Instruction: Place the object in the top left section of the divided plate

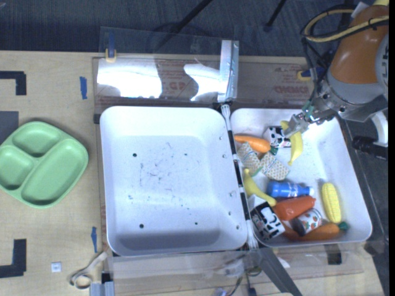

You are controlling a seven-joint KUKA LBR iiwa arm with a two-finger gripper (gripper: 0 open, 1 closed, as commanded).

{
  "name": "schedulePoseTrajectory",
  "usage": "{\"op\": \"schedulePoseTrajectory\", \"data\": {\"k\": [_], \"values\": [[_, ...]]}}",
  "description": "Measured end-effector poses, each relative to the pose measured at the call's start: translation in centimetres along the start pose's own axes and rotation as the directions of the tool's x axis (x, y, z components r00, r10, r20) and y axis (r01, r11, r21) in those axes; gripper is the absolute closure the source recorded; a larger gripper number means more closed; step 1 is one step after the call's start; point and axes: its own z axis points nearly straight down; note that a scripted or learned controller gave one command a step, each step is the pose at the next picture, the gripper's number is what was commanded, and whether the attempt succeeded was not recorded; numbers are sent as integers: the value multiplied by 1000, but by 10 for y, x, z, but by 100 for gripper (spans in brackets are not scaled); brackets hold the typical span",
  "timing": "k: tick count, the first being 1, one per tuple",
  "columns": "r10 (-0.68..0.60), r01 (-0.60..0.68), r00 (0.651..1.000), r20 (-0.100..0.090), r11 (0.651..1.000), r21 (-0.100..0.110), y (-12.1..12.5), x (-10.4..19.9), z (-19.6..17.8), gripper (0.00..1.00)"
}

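A yellow banana (297,147) lies in the right bin (355,165) among other toy foods, just below the gripper (307,117), whose jaws' state I cannot tell. The green divided plate (41,163) sits on the counter (49,91) well to the left, its sections bare. By my reckoning, pickup and placement both remain.
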Motion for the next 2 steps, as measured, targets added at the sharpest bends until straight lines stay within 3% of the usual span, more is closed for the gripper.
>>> {"op": "schedulePoseTrajectory", "data": {"k": [1,2], "values": [[2,-2,1000,4,1000,-10,-92,28,99,100],[306,-306,952,-2,952,1,-71,-78,112,100]]}}
